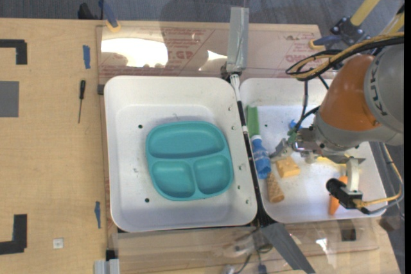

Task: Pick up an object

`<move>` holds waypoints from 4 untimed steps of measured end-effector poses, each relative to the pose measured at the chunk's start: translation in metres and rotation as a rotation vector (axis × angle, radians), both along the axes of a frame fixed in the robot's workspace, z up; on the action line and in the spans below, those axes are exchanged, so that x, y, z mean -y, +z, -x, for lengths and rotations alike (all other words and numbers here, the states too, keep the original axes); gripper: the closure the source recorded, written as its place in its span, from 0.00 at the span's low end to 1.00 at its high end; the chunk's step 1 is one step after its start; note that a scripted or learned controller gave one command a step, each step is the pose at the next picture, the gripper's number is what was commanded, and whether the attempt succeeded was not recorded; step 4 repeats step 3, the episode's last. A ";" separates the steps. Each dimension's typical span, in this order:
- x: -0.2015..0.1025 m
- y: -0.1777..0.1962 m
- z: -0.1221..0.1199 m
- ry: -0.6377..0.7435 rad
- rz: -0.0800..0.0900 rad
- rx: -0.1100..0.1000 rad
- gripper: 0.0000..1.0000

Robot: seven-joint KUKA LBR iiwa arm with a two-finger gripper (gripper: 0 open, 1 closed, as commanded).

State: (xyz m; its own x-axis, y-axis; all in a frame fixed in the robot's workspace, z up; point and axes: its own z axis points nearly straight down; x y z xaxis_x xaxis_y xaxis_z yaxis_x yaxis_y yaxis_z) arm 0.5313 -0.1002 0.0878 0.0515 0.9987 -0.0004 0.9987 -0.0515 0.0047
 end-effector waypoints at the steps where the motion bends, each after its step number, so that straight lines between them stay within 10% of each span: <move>1: -0.001 0.000 0.006 0.030 0.001 0.004 0.00; 2: 0.000 0.012 0.005 0.027 0.001 0.009 1.00; 3: -0.041 0.133 -0.041 0.065 -0.001 0.007 1.00; 4: -0.041 0.133 -0.041 0.065 -0.001 0.007 1.00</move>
